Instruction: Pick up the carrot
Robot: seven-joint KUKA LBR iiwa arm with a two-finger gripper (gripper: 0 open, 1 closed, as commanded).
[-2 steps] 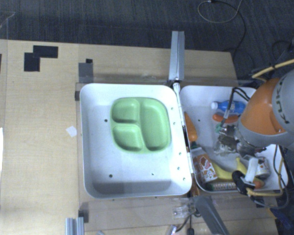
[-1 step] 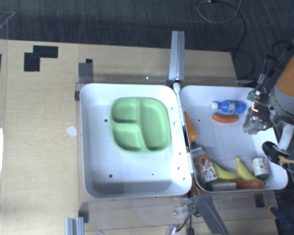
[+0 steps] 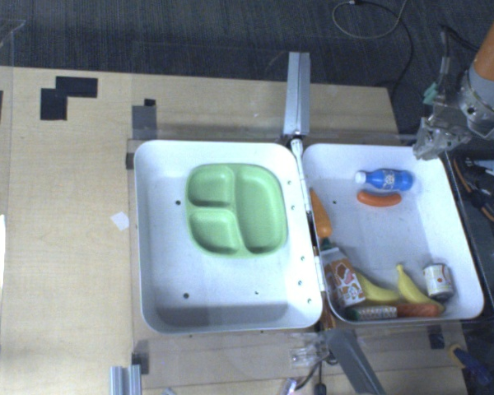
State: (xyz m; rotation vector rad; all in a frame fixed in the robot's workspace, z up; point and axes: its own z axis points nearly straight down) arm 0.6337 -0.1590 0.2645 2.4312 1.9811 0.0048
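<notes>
The carrot [image 3: 319, 215] is a slim orange piece lying along the left wall of the right bin [image 3: 445, 212], close to the divider between the bins. My gripper [image 3: 432, 142] hangs over that bin's far right corner, well away from the carrot to its upper right. It points down at the rim, and nothing shows between its fingers.
The right bin also holds a blue bottle [image 3: 386, 178], a red sausage [image 3: 379, 198], a small carton [image 3: 344, 282], two bananas [image 3: 395, 287], a can [image 3: 438, 281] and a red-orange item [image 3: 412, 309]. A green divided plate [image 3: 235, 208] sits in the left bin [image 3: 160, 245].
</notes>
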